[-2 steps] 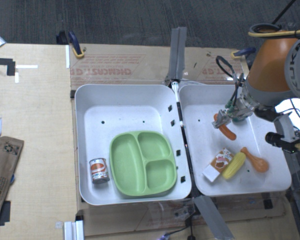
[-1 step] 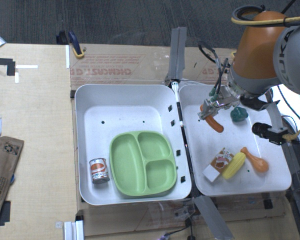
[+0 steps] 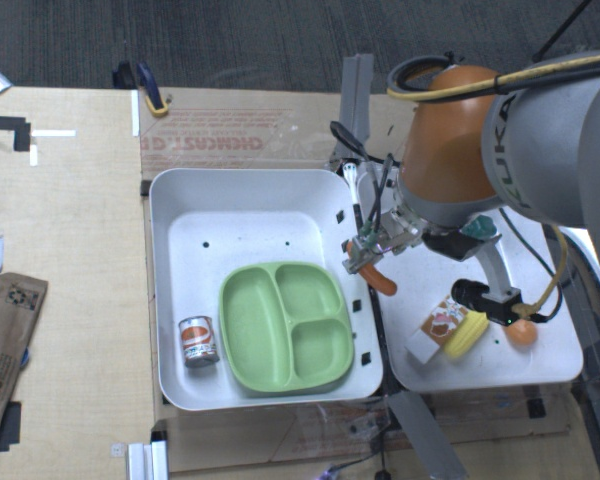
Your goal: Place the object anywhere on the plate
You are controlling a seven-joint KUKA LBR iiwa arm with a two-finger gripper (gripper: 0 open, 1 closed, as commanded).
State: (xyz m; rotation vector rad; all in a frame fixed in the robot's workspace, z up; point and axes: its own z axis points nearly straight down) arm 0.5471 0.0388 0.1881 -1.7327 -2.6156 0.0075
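Observation:
A green divided plate (image 3: 283, 325) lies in the left bin (image 3: 242, 203), toward its front right. My gripper (image 3: 363, 255) hovers over the wall between the two bins, just past the plate's right rim. It is shut on a small orange carrot-shaped object (image 3: 381, 281), which sticks out below the fingers and slants down to the right. The object hangs above the bins' shared edge, apart from the plate.
A small red-labelled can (image 3: 197, 342) stands left of the plate. The right bin (image 3: 550, 368) holds a small snack box (image 3: 440, 325), a yellow banana (image 3: 466, 335), an orange ball (image 3: 521, 334) and a teal object (image 3: 479, 229) partly under the arm.

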